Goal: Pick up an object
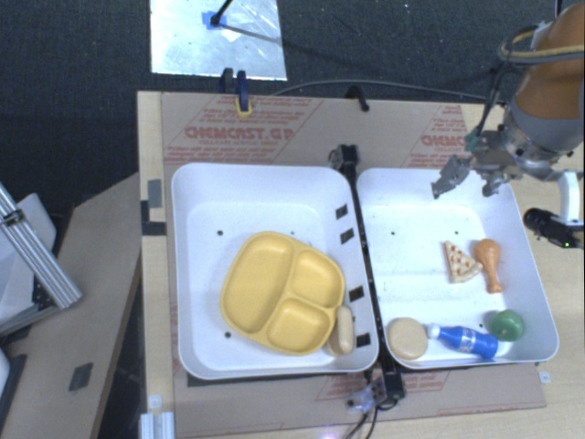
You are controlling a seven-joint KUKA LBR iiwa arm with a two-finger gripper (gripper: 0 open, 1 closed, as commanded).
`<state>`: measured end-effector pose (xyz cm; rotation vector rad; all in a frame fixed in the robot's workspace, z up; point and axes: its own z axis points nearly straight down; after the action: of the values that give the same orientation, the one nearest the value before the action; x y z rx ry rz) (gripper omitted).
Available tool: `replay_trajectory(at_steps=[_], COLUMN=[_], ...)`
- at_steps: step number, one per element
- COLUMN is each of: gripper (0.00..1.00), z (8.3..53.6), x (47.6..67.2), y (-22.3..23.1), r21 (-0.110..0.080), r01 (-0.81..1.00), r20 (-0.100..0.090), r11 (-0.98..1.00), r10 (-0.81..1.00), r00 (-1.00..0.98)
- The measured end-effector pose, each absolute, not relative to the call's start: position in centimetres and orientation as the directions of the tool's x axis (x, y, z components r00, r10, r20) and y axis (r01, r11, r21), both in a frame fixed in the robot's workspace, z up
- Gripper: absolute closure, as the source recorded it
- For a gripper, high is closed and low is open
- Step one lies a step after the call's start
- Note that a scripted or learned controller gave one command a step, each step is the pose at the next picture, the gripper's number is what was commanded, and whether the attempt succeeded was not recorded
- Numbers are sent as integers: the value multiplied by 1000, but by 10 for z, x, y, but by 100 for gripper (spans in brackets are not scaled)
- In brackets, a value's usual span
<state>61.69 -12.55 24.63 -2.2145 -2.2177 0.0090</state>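
My gripper (469,183) hangs open over the far edge of the right bin (411,222), with nothing between its two dark fingers. Below it in that bin lie a pizza slice (460,262), an orange chicken drumstick (490,262), a green ball (505,324), a blue bottle (466,339) and a round tan cookie (408,337). The pizza slice and drumstick are the nearest, a little toward the camera from the fingers.
The left bin (206,199) holds a yellow divided tray (283,292) and a beige bread roll (343,329) by its right wall. A black divider (358,245) runs between the bins. A metal rail (32,254) stands at the left.
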Motion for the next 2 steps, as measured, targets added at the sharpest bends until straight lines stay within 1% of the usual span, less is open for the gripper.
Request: replay_trajectory(at_steps=[1,2], gripper=[0,0], z=[253,196], x=[619,613], y=[-125,-118], r21=[1,-3], r01=[1000,1000], r20=[0,1], r11=[4,2], r10=[1000,1000], r00=[-4,-2])
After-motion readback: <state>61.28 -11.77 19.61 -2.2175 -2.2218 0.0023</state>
